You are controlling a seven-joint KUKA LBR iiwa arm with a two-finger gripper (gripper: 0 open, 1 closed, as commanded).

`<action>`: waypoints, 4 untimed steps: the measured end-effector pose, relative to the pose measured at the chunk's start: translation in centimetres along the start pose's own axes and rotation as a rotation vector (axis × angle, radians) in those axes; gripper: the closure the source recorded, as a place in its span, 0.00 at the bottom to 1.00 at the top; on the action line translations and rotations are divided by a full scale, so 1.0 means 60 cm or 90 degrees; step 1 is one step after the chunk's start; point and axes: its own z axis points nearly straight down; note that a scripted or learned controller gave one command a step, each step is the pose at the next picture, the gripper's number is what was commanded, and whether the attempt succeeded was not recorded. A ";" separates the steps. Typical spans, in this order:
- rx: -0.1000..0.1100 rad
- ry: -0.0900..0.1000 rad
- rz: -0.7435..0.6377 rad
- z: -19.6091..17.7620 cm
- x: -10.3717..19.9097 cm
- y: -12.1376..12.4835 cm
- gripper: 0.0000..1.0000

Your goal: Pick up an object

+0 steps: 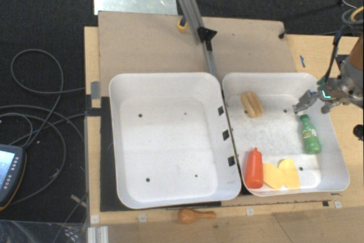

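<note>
The gripper, open and empty, is hovering above the green bottle, needing to descend next.

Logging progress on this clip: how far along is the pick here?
Nothing looks picked yet. The green bottle, red bottle, two yellow pieces and tan bread-like item all lie on the right bin's floor. In hand: the gripper is over that bin's far right side, just above the green bottle's cap, with nothing visible between its fingers. Left: descend, close on an object, lift.
</note>
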 end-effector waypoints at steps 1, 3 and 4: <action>-0.002 -0.001 -0.001 -0.003 0.000 0.001 0.00; -0.002 0.006 -0.002 0.178 0.013 0.006 0.00; -0.004 0.005 -0.002 0.158 0.012 0.008 1.00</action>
